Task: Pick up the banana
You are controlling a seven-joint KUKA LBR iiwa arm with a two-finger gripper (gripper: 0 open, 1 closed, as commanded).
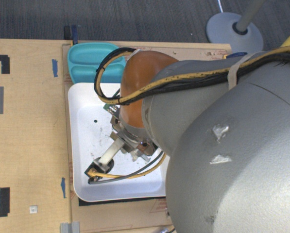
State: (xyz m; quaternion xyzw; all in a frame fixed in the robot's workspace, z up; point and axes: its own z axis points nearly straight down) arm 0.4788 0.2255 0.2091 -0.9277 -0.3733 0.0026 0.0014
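Where the banana lies cannot be told. The arm [222,144] hangs over the white bin [81,130] and hides much of its floor, so the banana may well sit beneath the wrist, under or just beside the gripper [133,146]. The gripper is low inside the bin, near its middle, and whether it is open or closed on anything cannot be told either. The bare floor beside the gripper, toward the bin's outer wall, carries a few dark specks. Past the gripper, at the bin's far rim, lies a teal ridged tray [89,59]. This looks like the reach-and-grasp step. The next move seems to call for a firm closing across the banana's width, then a straight lift clear of the rim.
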